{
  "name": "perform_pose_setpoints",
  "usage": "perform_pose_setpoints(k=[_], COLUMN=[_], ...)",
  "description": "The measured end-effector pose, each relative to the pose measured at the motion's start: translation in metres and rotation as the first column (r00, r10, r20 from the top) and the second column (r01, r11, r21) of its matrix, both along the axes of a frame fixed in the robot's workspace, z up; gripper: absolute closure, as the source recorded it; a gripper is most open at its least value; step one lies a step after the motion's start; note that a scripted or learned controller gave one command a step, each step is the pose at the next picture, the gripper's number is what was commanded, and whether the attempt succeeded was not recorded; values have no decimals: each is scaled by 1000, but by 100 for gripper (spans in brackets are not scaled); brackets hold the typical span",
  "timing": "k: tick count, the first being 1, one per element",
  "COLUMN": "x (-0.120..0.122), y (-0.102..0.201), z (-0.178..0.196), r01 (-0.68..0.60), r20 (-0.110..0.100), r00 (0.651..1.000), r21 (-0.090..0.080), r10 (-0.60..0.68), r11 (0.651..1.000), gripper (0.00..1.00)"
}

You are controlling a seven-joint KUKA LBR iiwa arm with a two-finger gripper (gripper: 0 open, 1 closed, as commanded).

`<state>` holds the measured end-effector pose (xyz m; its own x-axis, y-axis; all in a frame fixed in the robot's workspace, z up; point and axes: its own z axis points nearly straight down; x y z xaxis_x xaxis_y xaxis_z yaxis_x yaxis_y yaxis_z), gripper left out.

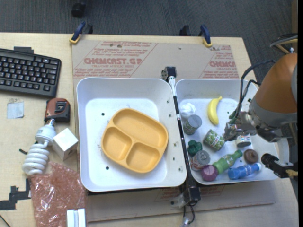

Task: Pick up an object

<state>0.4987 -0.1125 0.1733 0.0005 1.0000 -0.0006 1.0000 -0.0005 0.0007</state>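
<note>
Right bin (pixel 279 174) is crowded: banana (pixel 215 110) upper middle, a grey can (pixel 192 123) beside a white crumpled item (pixel 188 109) near the divider, a green-labelled can (pixel 213 139) at centre, a green bottle (pixel 227 161) and a blue bottle (pixel 244 170) lying along the lower edge, a purple round object (pixel 209 172) and a small dark-green piece (pixel 194 148) lower left, a brown disc (pixel 250 155) to the right. Left bin (pixel 87 126) holds a yellow divided tray (pixel 135 140).

Risks, as judged from here:
- No target is set; the objects lie touching or just beside one another, so a descent could land between two items and close on nothing, or nudge neighbours aside.
- Cans and bottles are round and lying on their sides; likely to roll or squirt out under a pinch.
- The green-labelled can sits just beside the tool; a glancing contact could push it toward the divider.

Arm pose: grey body with orange band enters from the right, wrist over the right half of the right bin. Gripper (pixel 235 129) sits low, just right of the green-labelled can and above the brown disc, with a small white-labelled item (pixel 244 140) directly beneath the wrist hardware. Cables loop above it. Whether the gripper stands wide or narrow cannot be told; nothing is visibly held.
</note>
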Motion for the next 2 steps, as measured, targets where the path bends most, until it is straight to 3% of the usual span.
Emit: perform_pose_setpoints(k=[1, 2], x=[-20, -21], y=[-20, -33], z=[64, 9], r01=[0, 1], r20=[2, 0], r00=[1000, 1000], r21=[-1, 0], r10=[0, -1], r11=[1000, 1000], gripper=[100, 100])
